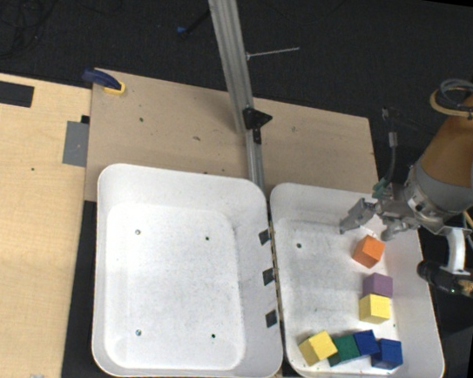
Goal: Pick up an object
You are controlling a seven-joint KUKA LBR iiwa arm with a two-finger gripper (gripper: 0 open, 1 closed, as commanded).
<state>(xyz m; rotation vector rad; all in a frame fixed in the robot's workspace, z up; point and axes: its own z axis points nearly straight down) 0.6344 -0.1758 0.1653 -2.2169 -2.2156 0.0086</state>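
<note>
Orange cube point(369, 250) is seen in the right bin point(321, 214), in its upper right part, resting on the bin floor. Gripper point(377, 219) is positioned just above and slightly left of it; the fingers point(355, 219) are spread apart, and nothing is seen between them. From this slanted view it can't be told whether a fingertip is touching the cube; a small gap appears likely.

Grey arm point(447, 193) with its orange band point(459, 142) is seen entering from the right edge, wrist angled down toward the bin.

Other blocks are found lower in the same bin, along the right side:
- purple cube point(378, 285) just below the orange one, apart from it
- yellow cube point(375, 308) directly under the purple, touching it
- a row near the bottom rim: a second yellow block point(318, 347), green block point(343, 347), blue block point(364, 342), and another blue block point(388, 353), packed close together

Left bin point(123, 184) is set beside the right one, the two rims joined by black clips point(267, 276) along the seam.

A metal rail point(235, 60) is mounted at a slant from the top of the bench point(176, 122) toward the gap between the bins. A blue and yellow clamp point(103, 80) is seen at the bench's far left corner.
</note>
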